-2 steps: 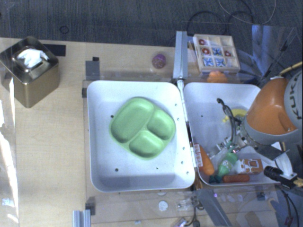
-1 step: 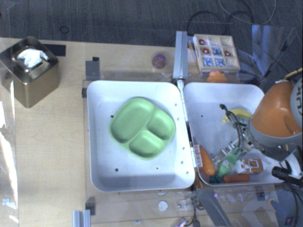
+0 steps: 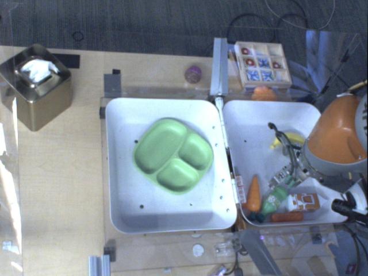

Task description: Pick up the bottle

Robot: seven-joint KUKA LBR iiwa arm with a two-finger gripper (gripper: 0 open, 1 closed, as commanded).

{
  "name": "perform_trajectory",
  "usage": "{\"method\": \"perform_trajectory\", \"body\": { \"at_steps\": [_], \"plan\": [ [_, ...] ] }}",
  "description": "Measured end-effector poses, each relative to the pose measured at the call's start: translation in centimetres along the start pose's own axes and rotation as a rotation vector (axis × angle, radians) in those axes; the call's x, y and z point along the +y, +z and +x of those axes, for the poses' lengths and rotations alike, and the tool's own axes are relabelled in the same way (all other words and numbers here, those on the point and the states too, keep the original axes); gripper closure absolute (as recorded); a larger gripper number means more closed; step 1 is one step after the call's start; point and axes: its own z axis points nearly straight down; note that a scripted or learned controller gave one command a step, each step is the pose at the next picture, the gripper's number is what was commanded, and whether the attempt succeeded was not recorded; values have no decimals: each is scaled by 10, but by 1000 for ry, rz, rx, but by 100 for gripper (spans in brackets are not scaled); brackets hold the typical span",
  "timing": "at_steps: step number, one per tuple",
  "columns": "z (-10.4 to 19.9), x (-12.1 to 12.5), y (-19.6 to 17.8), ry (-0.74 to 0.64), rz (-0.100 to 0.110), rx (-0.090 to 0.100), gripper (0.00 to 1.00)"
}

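We see the bottle (image 3: 276, 199) lying tilted near the front edge of the right bin (image 3: 253, 119), green cap end low, just beside an orange carrot (image 3: 253, 192) and a small carton (image 3: 303, 202). The gripper (image 3: 286, 176) hangs just above the bottle's upper end; its grip we cannot tell. The left bin (image 3: 123, 211) holds a green divided plate (image 3: 173, 154).

Two bins (image 3: 115, 154), one plate (image 3: 172, 154), one bottle (image 3: 275, 199)

The pale wooden tabletop (image 3: 69, 171) carries two shallow white plastic bins, left (image 3: 123, 211) and right (image 3: 253, 117), a square brass-coloured tissue box (image 3: 37, 94) and a small purple ball (image 3: 193, 73).
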Motion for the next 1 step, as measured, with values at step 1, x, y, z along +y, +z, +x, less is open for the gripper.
{"method": "perform_trajectory", "body": {
  "at_steps": [1],
  "plan": [
    [4,64,-78,228,6,3,100]
  ]
}}
